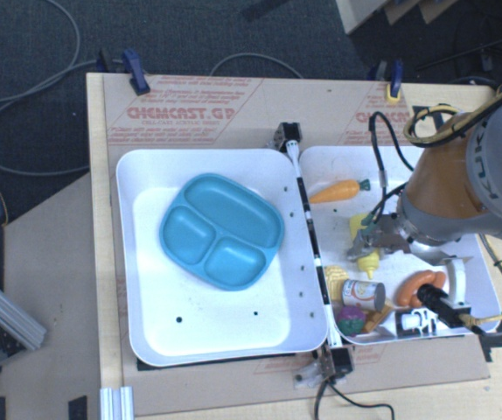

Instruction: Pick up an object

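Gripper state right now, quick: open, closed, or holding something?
Gripper: cannot be told. It is down in the right bin among the yellow toy pieces, beside the carrot.

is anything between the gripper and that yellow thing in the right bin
Nothing visible stands in the way. The gripper hangs right over the yellow object in the right bin, with no other item between them. The toy carrot lies farther back and the small can nearer the front, both off to the side.
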